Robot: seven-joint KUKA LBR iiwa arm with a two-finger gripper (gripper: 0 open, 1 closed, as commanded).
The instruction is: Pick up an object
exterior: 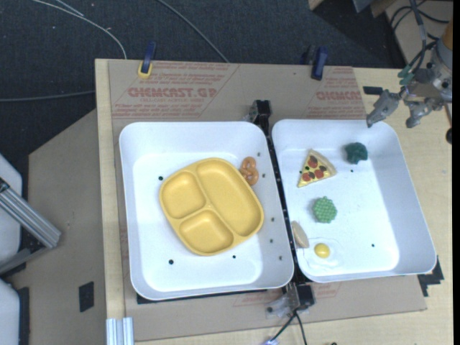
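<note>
Smooth, glossy white plastic bins (144, 264); glossy yellow plastic plate (210, 205); matt brown printed cardboard sheet (215, 85) beneath; bumpy green grapes (324, 210).

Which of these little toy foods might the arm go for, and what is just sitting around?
Could be picked up:
gripper, open, above the right bin's far corner
broccoli
pizza slice
green grapes
fried egg
tan piece
pretzel

Just lying about:
yellow divided plate
left bin
clamps
cables
</note>
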